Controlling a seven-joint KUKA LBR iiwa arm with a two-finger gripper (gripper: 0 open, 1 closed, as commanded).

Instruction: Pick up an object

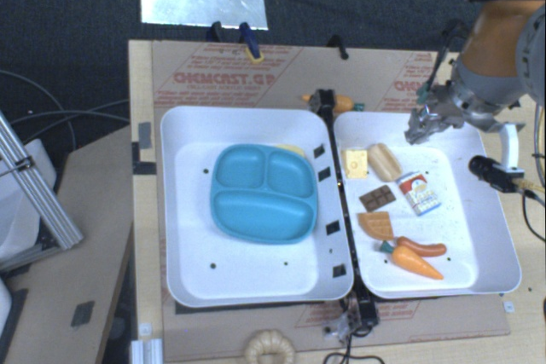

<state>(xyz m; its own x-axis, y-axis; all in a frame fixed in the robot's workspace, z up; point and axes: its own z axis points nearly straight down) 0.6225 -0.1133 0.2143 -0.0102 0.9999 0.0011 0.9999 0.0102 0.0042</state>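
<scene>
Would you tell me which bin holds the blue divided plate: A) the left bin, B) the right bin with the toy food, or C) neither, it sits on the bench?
A: the blue divided plate lies flat in the left bin, away from the toy food.

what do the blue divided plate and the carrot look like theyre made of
Blue divided plate: likely molded plastic, with even color, a soft sheen and rounded compartment ridges. Carrot: probably toy plastic or rubber, uniform orange and smooth; the view is too coarse to be sure.
</scene>
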